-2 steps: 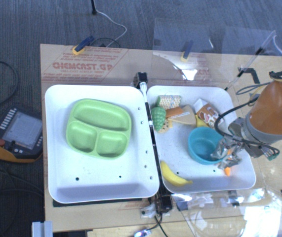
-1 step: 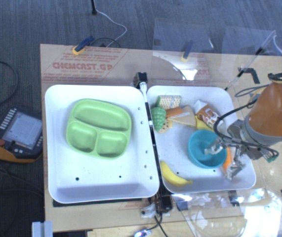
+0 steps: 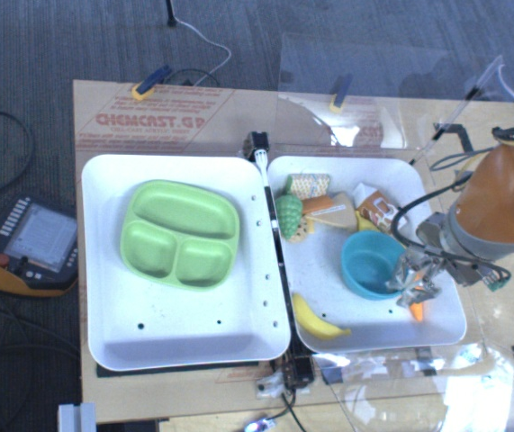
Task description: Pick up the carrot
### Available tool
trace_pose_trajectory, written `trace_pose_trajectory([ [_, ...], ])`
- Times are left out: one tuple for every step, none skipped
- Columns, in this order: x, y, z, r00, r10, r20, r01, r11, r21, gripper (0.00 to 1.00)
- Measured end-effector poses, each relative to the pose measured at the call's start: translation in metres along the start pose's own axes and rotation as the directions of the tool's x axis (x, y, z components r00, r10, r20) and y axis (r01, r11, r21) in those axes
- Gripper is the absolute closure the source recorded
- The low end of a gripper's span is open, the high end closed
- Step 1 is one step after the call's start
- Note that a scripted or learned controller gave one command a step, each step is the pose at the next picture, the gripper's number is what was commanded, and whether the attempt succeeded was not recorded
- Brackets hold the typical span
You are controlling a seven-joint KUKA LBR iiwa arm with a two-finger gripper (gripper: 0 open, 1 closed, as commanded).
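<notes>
**Gripper low over the carrot at the right bin's near right corner**

Dark grey carpet surrounds the bench, which is covered by a brown protective sheet with red lettering at its far left. Cables trail over the carpet, and a teach pendant [image 3: 27, 248] lies on the floor off the bench's left edge. Two shallow white bins are set side by side on the bench. The left bin [image 3: 112, 322] carries a green divided plate [image 3: 180, 234] towards its far side.

The right bin [image 3: 374, 331] carries several things. A blue bowl [image 3: 371, 263] sits near its middle, a banana [image 3: 317, 319] lies along its near edge towards the left, and a cluster of toy foods, among them a corn cob [image 3: 309, 185] and a small box [image 3: 378, 211], is gathered along its far side.

The carrot [image 3: 416, 310] is seen as a small orange tip near the bin's near right corner, just beside the bowl's right rim. The gripper [image 3: 411, 282] is lowered directly over it, so most of the carrot is hidden. Whether the gripper is spread or closed cannot be told, and no hold on the carrot can be confirmed.

The grasping step is judged to be in hand. A firm closure on the carrot's body is called for next, then a straight lift clear of the bowl's rim and the bin wall.
</notes>
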State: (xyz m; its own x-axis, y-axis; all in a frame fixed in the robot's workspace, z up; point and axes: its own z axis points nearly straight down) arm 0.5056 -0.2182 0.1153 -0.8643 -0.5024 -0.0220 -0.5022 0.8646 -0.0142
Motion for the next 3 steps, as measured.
trace_pose_trajectory([
  [0.001,0.001,0.003,1.0,0.0,-0.004,0.0,1.0,-0.004,0.0],
  [0.006,0.0,0.023,0.997,-0.08,-0.011,0.08,0.997,-0.006,0.0],
  [0.0,-0.002,0.007,0.997,-0.082,-0.002,0.082,0.997,0.006,1.0],
])
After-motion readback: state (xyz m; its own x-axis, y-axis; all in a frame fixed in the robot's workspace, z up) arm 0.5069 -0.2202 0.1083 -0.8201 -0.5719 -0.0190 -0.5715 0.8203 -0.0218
